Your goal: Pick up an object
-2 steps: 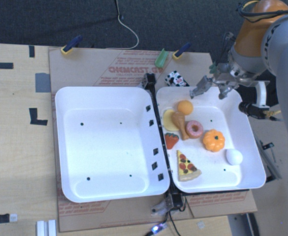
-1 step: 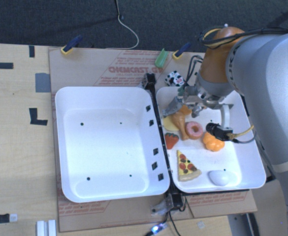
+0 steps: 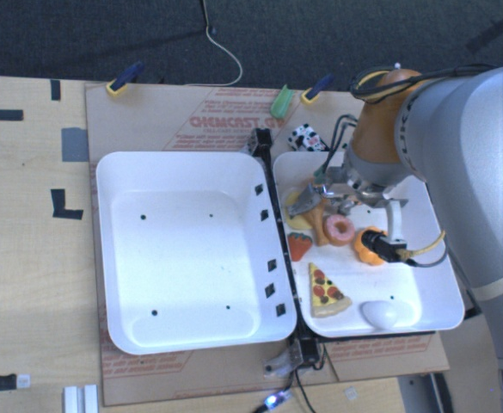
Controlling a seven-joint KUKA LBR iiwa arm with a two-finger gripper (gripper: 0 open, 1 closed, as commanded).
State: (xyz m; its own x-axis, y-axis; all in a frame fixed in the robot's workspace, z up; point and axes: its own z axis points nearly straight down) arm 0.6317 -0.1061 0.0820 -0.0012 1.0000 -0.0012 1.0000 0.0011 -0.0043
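**Claw low over the toy pile in the right bin**

Where the grey arm [image 3: 457, 144] reaches in, its gripper [image 3: 337, 198] hangs low over the clustered toys near the right bin's [image 3: 423, 317] left wall; whether the claw is apart or together cannot be told. Just below it lies a pink-iced ring doughnut [image 3: 340, 230], touching tan, bread-like pieces. An orange rounded toy [image 3: 371, 248] sits beside the doughnut, toward the right edge. A red strawberry [image 3: 299, 245] rests against the left wall. Nearer the front edge lie a flat triangular pizza slice [image 3: 326, 290] and a smooth white oval [image 3: 381, 314]. A black-and-white spotted toy [image 3: 303, 138] occupies the far corner. The left bin [image 3: 182, 239] is smooth white plastic.
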